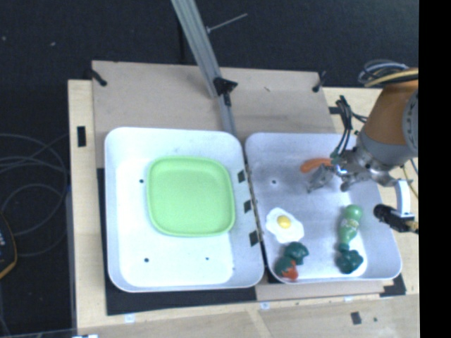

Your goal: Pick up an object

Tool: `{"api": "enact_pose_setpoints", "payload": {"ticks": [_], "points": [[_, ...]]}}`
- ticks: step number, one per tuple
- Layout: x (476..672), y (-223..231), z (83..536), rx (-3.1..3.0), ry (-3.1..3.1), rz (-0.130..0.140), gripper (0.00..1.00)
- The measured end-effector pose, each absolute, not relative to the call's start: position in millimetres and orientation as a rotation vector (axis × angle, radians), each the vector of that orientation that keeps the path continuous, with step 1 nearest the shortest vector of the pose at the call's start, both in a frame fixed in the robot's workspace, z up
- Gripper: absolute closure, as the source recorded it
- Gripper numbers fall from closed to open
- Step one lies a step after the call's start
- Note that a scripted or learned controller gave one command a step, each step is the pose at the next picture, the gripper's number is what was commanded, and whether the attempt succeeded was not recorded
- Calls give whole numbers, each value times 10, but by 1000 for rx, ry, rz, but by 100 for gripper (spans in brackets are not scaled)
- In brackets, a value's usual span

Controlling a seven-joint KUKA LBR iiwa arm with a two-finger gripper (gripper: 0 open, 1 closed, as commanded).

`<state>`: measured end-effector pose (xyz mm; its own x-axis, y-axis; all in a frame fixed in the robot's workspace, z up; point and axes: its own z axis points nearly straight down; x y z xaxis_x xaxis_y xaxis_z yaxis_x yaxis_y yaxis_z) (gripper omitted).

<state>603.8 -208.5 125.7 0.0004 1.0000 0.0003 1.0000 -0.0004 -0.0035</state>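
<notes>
green plate [190, 196] in left bin [127, 259]; toys in right bin [282, 153].

Right bin [282, 153]: far-left floor open. Obstacles: gripper [330, 177] and arm [391, 129] over far-right part, orange piece [315, 165] just beside it; fried egg [284, 223] near left wall; green-and-red piece [291, 256] at near edge; green bottle-like item [349, 222] and dark green piece [349, 260] toward near right.
Left bin [127, 259]: green plate [190, 195] at centre; margins open.
Slanted metal pole [201, 48] crosses far side.
</notes>
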Motion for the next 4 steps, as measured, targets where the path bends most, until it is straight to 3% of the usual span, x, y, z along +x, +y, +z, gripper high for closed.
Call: {"api": "enact_pose_setpoints", "payload": {"ticks": [1,2,4], "points": [[6034,-2089,995,-2222,-2220,2,0],[6044,-2094,1118,-2224,-2222,-2,100],[6129,-2137,2096,-2225,-2225,-5,100]]}}
